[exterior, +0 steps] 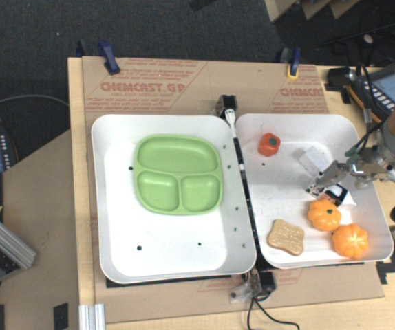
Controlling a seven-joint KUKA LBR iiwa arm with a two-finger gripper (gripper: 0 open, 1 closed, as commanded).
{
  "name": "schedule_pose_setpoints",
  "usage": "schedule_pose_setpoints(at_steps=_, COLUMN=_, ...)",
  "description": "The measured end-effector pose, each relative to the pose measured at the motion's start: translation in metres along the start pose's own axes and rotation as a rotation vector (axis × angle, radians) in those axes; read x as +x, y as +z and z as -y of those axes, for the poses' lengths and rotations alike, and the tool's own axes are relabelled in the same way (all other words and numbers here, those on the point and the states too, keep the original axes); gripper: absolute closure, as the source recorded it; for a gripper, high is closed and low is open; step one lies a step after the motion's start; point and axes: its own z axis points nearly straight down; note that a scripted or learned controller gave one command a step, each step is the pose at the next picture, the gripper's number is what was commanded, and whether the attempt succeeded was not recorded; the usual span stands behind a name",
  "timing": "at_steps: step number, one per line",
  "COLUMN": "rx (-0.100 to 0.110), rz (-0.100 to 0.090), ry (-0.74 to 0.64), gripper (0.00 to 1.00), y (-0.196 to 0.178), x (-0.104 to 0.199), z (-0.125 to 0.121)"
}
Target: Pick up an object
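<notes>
Two shallow white bins sit side by side on a brown board. The left bin [115,246] holds a light green divided plate [179,174], lying flat toward the far half of that bin, with three compartments facing up. The right bin [301,126] holds five small things. A small red tomato-like piece [270,144] lies in the far left part, apart from everything else. A pale, whitish block [314,159] lies near the bin's middle, to the right of the red piece. A tan, toast-shaped piece [285,236] lies at the near edge. An orange pumpkin-shaped piece [324,214] sits right of the toast, and a second orange piece [351,240] lies just beside it, toward the near right corner.

My arm enters from the right, and my gripper [327,188] hangs low over the right bin, directly beyond the first pumpkin and near the pale block. Nothing shows between my fingers. Whether they stand apart or together I cannot tell: they are small and dark against the clutter.
</notes>
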Motion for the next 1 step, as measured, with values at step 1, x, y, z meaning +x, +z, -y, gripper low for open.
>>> schedule_pose_setpoints(at_steps=1, rx=0.004, rz=-0.002, ry=0.004, gripper=0.0, y=0.1135, x=-0.0076, z=0.0387)
